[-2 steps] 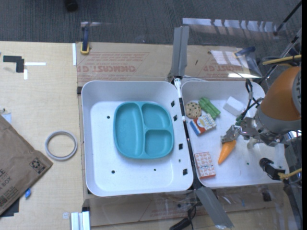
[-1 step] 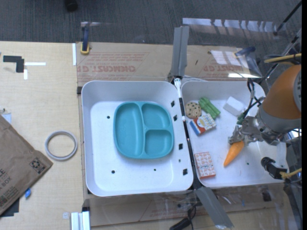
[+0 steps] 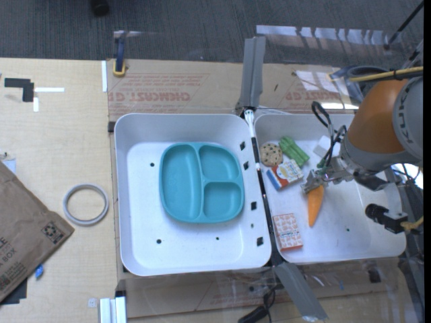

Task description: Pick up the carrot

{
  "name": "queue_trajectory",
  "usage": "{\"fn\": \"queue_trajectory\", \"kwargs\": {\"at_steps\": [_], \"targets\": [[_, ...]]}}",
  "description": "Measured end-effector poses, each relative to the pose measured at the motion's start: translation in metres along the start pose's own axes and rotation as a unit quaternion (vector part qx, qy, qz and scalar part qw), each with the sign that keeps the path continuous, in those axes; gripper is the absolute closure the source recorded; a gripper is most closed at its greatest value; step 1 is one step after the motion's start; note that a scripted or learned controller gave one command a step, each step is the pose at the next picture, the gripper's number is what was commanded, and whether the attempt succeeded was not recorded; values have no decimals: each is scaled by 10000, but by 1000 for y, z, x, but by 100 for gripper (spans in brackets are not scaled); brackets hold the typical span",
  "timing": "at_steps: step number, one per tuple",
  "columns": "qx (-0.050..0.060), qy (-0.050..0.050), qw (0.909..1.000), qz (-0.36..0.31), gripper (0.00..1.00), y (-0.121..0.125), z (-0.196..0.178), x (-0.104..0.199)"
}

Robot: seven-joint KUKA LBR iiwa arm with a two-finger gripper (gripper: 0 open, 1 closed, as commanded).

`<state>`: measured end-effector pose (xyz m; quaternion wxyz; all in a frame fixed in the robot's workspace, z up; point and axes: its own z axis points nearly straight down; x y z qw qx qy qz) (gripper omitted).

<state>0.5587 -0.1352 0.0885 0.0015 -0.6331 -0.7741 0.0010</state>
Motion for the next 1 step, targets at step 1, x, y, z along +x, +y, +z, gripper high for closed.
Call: {"fn": "queue_trajectory", "kwargs": {"at_steps": [1], "targets": [[4,-5,9996,-285,100,27,-100,74]]}}
